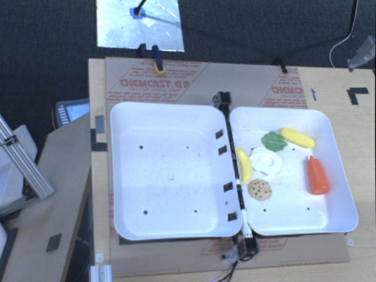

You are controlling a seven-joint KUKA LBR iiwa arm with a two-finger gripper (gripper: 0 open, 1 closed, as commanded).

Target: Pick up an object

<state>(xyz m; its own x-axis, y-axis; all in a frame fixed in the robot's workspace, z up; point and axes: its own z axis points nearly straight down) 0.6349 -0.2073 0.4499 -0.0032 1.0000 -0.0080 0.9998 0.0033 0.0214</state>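
The right bin (338, 210) holds several toy foods. An orange bottle (316, 175) lies near its right wall. A yellow corn cob (297, 137) sits toward the back, with a green leafy piece (273, 140) just left of it. A white fried egg (266, 161) lies in the middle. A yellow banana (244, 164) rests along the bin's left wall, and a round cookie (259, 189) lies just below the egg.
The left bin (170, 169) sits beside the right one, joined by a black clip strip (230, 157). Both rest on a cardboard sheet (194, 81) on the wooden bench. A shiny metal plate (140, 15) lies behind. A metal frame (23, 163) stands at the left.
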